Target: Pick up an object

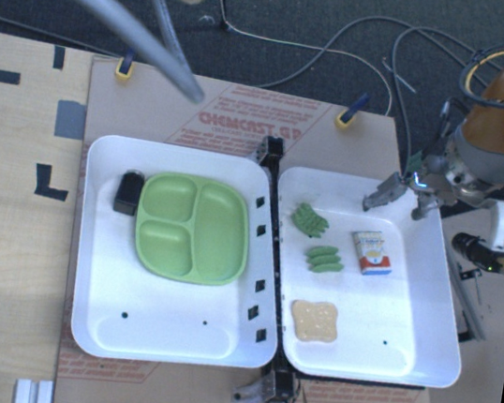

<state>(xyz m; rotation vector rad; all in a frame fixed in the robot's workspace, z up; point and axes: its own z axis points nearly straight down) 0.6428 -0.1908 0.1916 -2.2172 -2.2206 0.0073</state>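
Nothing is picked yet — your gripper [403,196] hangs open and empty over the right bin's [430,366] far edge, and the nearest object — a small carton [371,253] — lies just below.

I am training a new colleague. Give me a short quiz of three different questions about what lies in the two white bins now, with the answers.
1. True or false: the green three-compartment plastic plate lies in the right white bin.
2. Which thing lies nearest the camera in the right bin?
A. the small red, white and blue carton
B. the tan toast slice
C. the green pea pods
3. Fill in: the small black block rests in the left white bin, against the plate's ____ edge.

Key: 1 false; 2 B; 3 left.

The pincer hovers over the right bin's far edge, holding nothing.
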